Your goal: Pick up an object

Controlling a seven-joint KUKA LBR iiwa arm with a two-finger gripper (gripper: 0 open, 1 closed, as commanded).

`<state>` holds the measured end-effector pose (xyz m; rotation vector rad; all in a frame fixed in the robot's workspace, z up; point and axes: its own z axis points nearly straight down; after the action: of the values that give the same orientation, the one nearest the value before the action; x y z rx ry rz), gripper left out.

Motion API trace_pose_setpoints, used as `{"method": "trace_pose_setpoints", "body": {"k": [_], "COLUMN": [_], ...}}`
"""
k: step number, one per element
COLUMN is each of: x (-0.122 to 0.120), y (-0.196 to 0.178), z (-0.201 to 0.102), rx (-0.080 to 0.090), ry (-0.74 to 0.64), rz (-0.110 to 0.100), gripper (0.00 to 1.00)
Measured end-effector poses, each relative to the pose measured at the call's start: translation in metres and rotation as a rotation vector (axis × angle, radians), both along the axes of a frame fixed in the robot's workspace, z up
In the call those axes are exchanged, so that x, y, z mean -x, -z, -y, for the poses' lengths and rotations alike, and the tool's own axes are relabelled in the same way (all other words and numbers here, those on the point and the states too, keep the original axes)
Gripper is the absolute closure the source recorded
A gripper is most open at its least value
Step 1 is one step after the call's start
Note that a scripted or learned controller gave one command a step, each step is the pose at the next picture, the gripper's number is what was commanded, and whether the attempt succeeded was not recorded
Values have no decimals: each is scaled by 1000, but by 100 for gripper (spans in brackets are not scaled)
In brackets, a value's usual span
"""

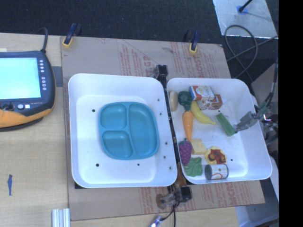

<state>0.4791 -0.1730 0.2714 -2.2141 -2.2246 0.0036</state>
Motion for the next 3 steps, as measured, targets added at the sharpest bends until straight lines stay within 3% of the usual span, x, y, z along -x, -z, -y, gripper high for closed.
{"method": "trace_pose_setpoints", "body": {"k": [1,2,3], "x": [-57,-82,-83], "y": [75,178,167], "z": [18,38,40], "rx": [1,1,2], "ry": [-2,-1,-2], "rz": [-3,-3,-3], "gripper": [0,0,100]}}
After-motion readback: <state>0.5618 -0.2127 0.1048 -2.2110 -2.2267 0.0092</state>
